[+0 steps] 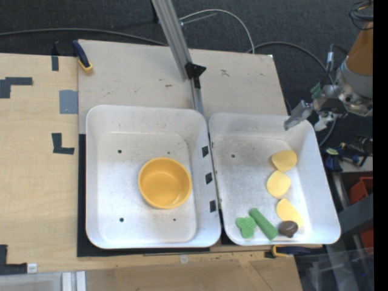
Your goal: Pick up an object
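**Arm waits at the far corner of the right bin, nothing picked yet**

The landmark here is the shallow white plastic right bin (227, 162), which stands touching the shallow white plastic left bin (100, 162) on the pale counter (133, 71). The grey arm with orange band (361, 59) comes in from the right, and its tool (301, 114) hangs over the far right corner of the right bin, just at the rim. How wide the tool is open I cannot tell, because it looks small and blurred; nothing can be seen in it.

The things to pick lie along the right wall and the near edge of this bin. Three flat yellow oval pieces are in a row down the right side: the upper one (284, 160), the middle one (278, 184) and the lower one (287, 211). At the near edge lie a green stick-shaped toy (262, 223) with a green leafy piece (245, 226) just beside it, and a small dark brown round object (287, 228) touching the lower yellow piece. They probably gathered there because the bin floor rises toward its walls.

In the left bin a round yellow plastic bowl (164, 182) sits upright near the middle.

I judge the pick is not yet started; the upper yellow piece is nearest to the tool.
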Motion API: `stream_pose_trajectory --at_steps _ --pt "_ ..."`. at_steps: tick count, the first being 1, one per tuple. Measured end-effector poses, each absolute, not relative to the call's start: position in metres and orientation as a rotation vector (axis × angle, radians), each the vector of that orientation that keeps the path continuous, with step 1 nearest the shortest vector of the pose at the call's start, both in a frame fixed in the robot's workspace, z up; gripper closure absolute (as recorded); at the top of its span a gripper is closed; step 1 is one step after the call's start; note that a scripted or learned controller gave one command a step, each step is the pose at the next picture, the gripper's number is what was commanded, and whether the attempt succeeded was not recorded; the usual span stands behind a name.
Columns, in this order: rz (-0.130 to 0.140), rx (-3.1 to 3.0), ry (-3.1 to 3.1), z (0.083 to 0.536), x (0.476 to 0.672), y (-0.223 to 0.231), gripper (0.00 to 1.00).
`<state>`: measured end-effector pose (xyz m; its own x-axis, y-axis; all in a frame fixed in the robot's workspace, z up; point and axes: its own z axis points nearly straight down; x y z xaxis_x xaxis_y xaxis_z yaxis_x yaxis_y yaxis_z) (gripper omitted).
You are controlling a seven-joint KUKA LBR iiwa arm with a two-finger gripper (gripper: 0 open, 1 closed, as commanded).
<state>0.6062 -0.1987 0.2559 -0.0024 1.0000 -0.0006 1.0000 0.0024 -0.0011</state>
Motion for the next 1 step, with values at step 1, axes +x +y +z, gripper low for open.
stream_pose_trajectory --at_steps 1 --pt "0.002 -2.219 -2.224 0.2559 0.6062 -0.1987 0.00"
